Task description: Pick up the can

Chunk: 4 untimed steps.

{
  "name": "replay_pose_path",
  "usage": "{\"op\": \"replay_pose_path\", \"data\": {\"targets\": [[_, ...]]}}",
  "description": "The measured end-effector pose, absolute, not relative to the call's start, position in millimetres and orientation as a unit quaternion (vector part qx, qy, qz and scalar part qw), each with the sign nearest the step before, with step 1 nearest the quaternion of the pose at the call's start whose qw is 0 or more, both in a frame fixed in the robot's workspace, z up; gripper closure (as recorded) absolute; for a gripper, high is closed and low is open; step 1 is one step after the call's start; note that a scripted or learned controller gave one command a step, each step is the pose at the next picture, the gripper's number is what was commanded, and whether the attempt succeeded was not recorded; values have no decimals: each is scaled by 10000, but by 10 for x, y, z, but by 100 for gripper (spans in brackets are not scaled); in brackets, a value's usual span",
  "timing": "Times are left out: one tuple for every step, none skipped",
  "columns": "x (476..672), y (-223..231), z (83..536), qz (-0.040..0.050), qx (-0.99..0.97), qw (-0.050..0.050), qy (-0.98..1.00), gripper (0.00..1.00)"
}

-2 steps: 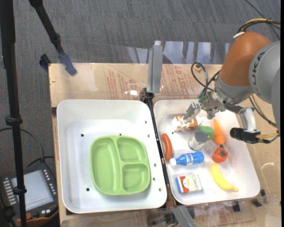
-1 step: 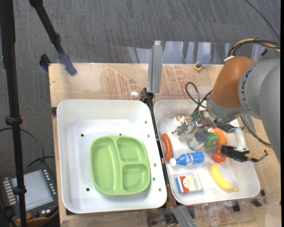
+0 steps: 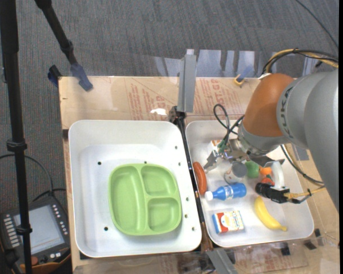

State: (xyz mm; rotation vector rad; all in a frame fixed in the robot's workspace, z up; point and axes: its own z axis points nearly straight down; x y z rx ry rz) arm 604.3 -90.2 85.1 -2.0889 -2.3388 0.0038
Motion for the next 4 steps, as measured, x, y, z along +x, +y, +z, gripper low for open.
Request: {"op": "replay_pose_path", "data": {"targets": [[6325, -337, 1847, 24, -7839, 19, -6209, 0], [6026, -1030, 845, 18, -7619, 27, -6477, 0], [6019, -1052, 909, 32, -7636, 52, -6457, 100], [6018, -1054, 909, 32, -7638, 52, -6454, 0]]}}
